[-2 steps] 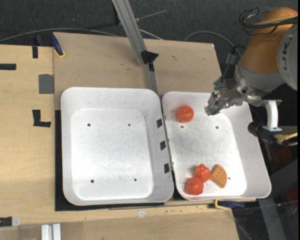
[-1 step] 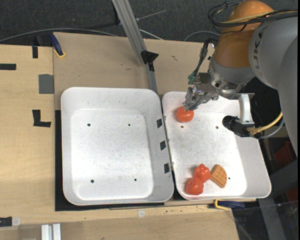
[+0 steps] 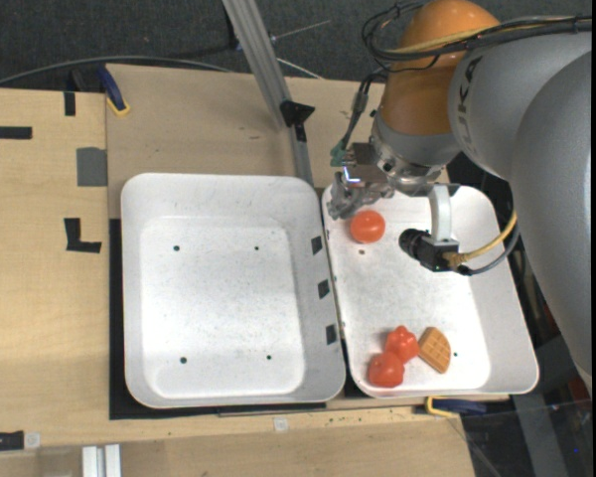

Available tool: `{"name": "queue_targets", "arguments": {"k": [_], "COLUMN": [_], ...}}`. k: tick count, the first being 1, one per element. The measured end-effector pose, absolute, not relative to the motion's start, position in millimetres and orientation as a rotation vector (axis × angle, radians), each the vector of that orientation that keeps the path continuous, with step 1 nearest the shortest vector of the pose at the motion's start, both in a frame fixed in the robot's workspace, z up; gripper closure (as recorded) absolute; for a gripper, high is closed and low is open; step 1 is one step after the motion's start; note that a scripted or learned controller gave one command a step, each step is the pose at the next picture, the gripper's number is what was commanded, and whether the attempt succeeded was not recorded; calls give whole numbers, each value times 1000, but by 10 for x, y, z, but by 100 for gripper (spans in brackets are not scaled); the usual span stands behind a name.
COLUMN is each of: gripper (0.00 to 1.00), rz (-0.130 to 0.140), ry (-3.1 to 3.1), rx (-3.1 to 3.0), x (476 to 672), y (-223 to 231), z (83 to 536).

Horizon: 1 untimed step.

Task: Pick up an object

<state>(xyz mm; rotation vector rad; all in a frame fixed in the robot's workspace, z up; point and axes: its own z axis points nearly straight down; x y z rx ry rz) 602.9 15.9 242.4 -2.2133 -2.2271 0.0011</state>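
Candidate target: small round orange-red ball [image 3: 368, 228], sitting in the right shallow white plastic bin [image 3: 497, 296], near its far-left corner, close to the wall shared with the left shallow white plastic bin [image 3: 219, 286]. It is looking like a light plastic toy: smooth, rigid, likely to roll or squirt out if pinched off-centre. Best to be closing across its widest part, straight down over the top, with room kept from the bin wall.

Other options are lying at the near end of the same bin: two red lumpy toy pieces [image 3: 392, 356] touching each other, and a tan waffle-textured toy block [image 3: 435, 349] just beside them. All probably light and stiff; the waffle block's flat sides should be giving a steadier hold than the ball, but the cluster is crowding any approach.

Arm pose: grey arm with orange band is reaching in from the right, wrist pointing down over the far-left corner of the right bin. Gripper [image 3: 350, 199] is hanging just beyond the ball, at its far-left side, very close to it. Can't tell whether the fingers are apart or together: too small and lost in wrist clutter. Nothing is visibly sitting between them, so I'm judging nothing grasped yet. A black cable-fed module [image 3: 427, 247] is hanging off the wrist over the bin, right of the ball.

Tabletop [image 3: 40, 296] is light wood with black tape marks.
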Motion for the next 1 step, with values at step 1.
{"name": "queue_targets", "arguments": {"k": [1], "gripper": [100], "rz": [1], "ry": [-2227], "rx": [-2213], "x": [6254], "y": [689], "z": [2269]}}
